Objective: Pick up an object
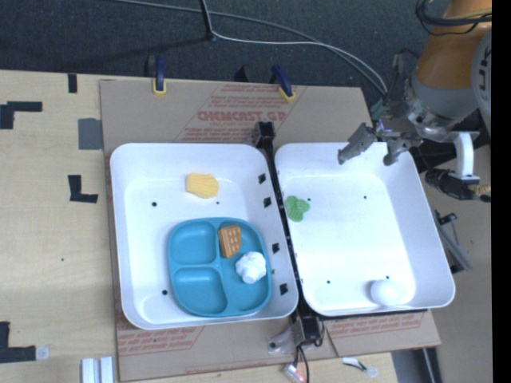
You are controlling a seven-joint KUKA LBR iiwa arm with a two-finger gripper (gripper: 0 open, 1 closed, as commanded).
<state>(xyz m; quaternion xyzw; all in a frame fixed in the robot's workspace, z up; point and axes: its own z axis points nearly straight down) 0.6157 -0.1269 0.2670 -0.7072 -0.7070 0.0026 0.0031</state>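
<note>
White ball [389, 291] lying in the near right corner of the right bin [415, 214]. Sitting in the left bin [128, 214]: blue divided tray [192, 282] carrying a white lump [251, 267] and a brown waffle piece [230, 240], with a yellow piece [202, 185] resting beyond it. Green object [297, 208] lying by the right bin's left wall. Hovering over the far right corner, gripper [374, 153] spreading its fingers wide, gripping nothing, touching nothing.
</note>
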